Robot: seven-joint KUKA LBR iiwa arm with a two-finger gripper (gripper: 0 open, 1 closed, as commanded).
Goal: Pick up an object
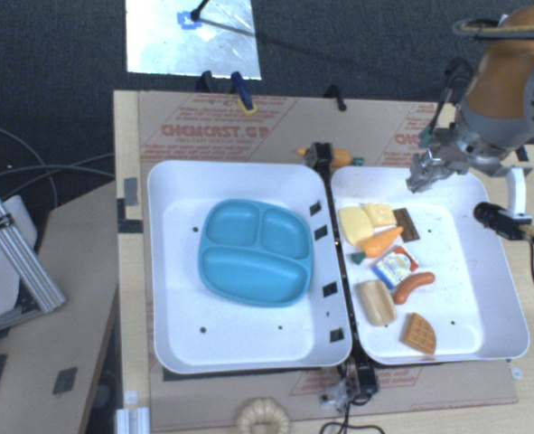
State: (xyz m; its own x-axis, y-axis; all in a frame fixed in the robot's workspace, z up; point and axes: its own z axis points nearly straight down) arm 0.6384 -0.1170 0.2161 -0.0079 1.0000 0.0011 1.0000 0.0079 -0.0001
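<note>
A dark carpeted floor surrounds a bench topped with a brown cardboard sheet (276,116) printed in red lettering. At far left stand a slanted aluminium rail (9,242) and loose black cables. Behind the bench a shiny square panel (192,23) lies on the floor. Two shallow white bins sit side by side on the cardboard, joined along a black clipped seam. The left bin (172,333) holds a blue divided plate (256,251) with three compartments, lying flat near the bin's centre. A beige ring-shaped item (262,416) rests on the bench edge just below the bins.

The right bin (492,306) holds a cluster of toy foods in its left half: a pale yellow cheese wedge (364,220), a brown chocolate bar (405,224), an orange carrot (382,240), a small printed packet (395,266), a red sausage (414,285), a tan bread roll (376,302) and a waffle piece (419,333) nearest the front rim. The carrot lies touching the cheese; the sausage lies just beside the packet.

The grey arm with its orange band (510,70) enters from the upper right, tilted downward. The gripper (423,177) hangs over the right bin's rear rim, apart from the foods; whether it is spread or closed cannot be told.
</note>
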